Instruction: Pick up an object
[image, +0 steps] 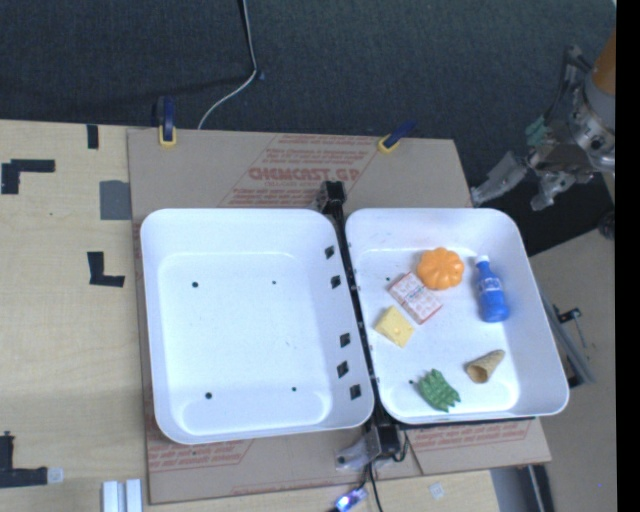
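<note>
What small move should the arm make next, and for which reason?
Probably bring the tool down and leftward over the right bin, toward the blue bottle. The tool hangs outside the bin's far right corner, touching nothing, and the bottle lies nearest to it, apart from the orange pumpkin.

All the objects lie in the right bin (535, 330), none touching the gripper. An orange pumpkin (441, 268) sits near the middle top. Just right of it a blue bottle (490, 291) with a white cap lies on its side. A red-and-white packet (414, 297) lies left of the pumpkin, with a yellow block (395, 326) just below it. Near the front, a green leafy piece (437, 390) and a tan cone (485, 366) lie apart.
</note>
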